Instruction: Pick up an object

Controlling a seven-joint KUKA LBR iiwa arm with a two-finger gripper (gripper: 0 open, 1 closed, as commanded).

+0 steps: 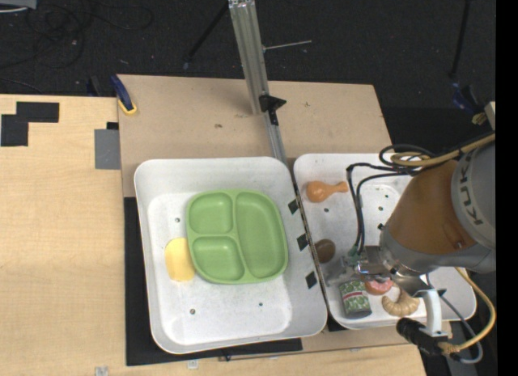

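My gripper (362,266) hangs low over the front part of the right bin (368,168), at the end of the grey and orange arm that reaches in from the right. Just below it stands a small green can (354,299). A pink ring-shaped item (378,286) and a tan curled item (401,305) lie right beside the can, partly under the wrist. A brown rounded object (324,249) sits to the gripper's left. An orange pear-shaped object (320,191) lies at the back of that bin.
The left bin (154,180) holds a green divided plate (238,235) with a yellow object (179,259) at its left side. A metal post (251,51) rises behind the bins. Black cables (380,174) loop over the right bin.
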